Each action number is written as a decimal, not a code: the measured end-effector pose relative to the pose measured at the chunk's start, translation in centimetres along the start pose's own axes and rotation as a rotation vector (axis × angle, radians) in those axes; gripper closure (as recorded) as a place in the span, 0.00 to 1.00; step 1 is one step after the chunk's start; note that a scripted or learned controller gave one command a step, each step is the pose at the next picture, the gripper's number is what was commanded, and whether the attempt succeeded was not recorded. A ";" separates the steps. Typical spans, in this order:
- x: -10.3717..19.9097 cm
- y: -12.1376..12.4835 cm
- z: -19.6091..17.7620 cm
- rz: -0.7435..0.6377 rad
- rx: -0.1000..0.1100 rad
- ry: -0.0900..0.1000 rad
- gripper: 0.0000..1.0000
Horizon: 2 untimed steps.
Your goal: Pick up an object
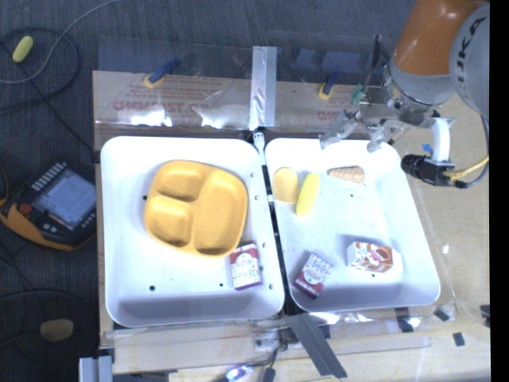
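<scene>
Nearest the camera, along the front walls of the bins, lie three small packets. Going left to right: a red and white packet [245, 267] in the left bin [127, 293], well down and left of the claw; a second red and white packet [315, 274] in the right bin [413, 237], below and left of the claw; and a white carton with a red and orange print [371, 256], almost straight below the claw. The print on all three is too small to read.

Farther back, the left bin holds a yellow sectioned tray [196, 206], far left of the claw and lower. In the right bin, a pale yellow round piece [284, 184] touches a yellow banana-shaped piece [308, 194], both down and left of the claw. A flat orange and white item [347, 173] lies just below the claw, apart from it.

The gripper [359, 136] hangs over the back rim of the right bin. Its fingers stand apart, with nothing between them.

Outside the bins, far left of the claw, a pendant with a lit screen [54, 205] rests on the floor; its display cannot be read.
</scene>
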State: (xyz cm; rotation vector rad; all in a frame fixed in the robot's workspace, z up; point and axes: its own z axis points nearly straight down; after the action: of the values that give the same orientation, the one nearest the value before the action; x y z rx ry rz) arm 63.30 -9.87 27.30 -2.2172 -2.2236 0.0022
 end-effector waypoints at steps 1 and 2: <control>-0.4 -3.2 18.0 -0.145 -0.002 0.001 0.00; -0.4 -3.2 17.1 -0.145 -0.001 0.002 1.00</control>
State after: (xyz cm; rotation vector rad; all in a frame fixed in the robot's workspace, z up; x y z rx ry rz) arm 60.08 -10.29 10.25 -2.0501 -2.3777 -0.0006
